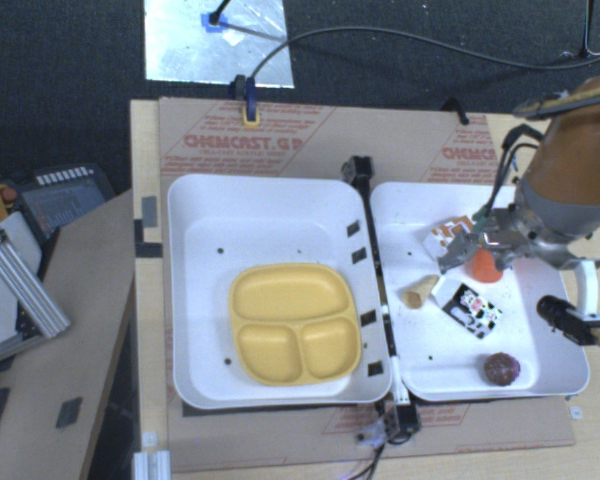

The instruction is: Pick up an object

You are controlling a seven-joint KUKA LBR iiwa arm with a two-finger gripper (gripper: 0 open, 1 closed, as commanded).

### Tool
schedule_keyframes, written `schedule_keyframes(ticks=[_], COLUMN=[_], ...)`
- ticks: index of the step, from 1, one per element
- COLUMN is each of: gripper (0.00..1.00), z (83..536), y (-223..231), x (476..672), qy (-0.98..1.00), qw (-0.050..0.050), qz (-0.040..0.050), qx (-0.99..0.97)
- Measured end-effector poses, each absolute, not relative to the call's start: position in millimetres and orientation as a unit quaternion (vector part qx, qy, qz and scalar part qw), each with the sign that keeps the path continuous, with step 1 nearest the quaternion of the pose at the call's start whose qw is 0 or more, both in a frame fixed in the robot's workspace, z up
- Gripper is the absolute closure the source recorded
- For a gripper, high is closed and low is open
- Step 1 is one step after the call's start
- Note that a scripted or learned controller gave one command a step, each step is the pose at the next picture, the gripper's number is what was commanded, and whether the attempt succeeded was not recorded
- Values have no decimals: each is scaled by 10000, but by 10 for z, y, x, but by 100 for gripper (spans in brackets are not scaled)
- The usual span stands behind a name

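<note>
My gripper [480,251] hangs low over the back half of the right bin [570,368], with its fingers spread open. A small orange object [486,267] sits in the bin just below and between the fingertips. A white and orange packet [448,232] lies just to its left. In front of the gripper are a black and white patterned card [472,309] and a tan lump [418,293]. A dark red ball [501,369] rests near the bin's front edge.
The left bin [195,268] holds a yellow divided tray [295,323]. A black divider with clips [372,268] runs between the bins. The arm's orange and grey body [575,168] overhangs the right bin's right side. A black fitting [565,318] sticks out near that wall.
</note>
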State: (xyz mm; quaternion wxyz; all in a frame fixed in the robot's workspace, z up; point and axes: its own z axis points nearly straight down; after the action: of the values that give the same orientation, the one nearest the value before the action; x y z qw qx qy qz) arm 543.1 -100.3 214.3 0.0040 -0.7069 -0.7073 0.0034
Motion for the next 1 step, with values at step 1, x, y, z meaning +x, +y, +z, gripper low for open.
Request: schedule_keyframes(ticks=[1], gripper=[0], z=[2200], y=[-1002], x=[5457], qy=[-7081], qw=[-7], qz=[-4], qx=[-7062])
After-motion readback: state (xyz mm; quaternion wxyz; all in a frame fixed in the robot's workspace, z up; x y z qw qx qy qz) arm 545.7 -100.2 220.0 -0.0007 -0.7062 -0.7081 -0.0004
